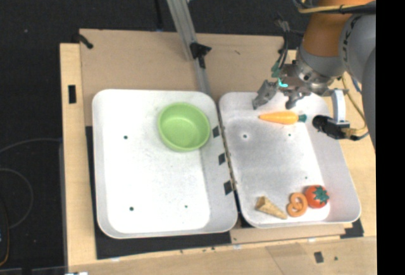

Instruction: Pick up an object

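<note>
End effector (278, 98) open above toy carrot (278, 118)

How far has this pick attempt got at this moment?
Nothing is lifted yet. The claw is open, hovering just above the carrot at the far end of the right bin; the carrot lies on the bin floor. Left to do: lower, close on it and raise it.

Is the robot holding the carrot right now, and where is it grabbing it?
No, nothing is held. The gripper hangs open just above the carrot, which lies in the right bin.
</note>
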Controlling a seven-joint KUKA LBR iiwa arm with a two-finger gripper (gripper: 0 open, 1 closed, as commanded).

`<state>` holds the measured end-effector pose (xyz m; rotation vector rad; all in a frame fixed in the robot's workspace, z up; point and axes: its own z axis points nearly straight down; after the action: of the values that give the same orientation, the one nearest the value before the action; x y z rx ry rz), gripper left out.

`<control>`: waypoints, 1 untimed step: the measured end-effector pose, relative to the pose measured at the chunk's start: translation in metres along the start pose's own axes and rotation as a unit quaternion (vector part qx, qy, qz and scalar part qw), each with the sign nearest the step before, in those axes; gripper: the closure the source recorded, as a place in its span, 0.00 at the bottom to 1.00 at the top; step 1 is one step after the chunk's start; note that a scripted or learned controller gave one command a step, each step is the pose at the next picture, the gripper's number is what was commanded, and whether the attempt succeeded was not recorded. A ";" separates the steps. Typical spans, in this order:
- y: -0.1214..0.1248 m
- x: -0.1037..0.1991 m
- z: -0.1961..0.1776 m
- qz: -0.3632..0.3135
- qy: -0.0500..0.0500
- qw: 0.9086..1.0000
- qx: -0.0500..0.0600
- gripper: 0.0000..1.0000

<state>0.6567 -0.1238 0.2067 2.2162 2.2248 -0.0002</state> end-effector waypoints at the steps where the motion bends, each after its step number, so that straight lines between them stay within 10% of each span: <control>1: 0.003 -0.011 0.056 0.003 -0.001 1.000 0.003 0.00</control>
<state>0.6594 -0.1348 0.1504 2.2232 2.2206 -0.0083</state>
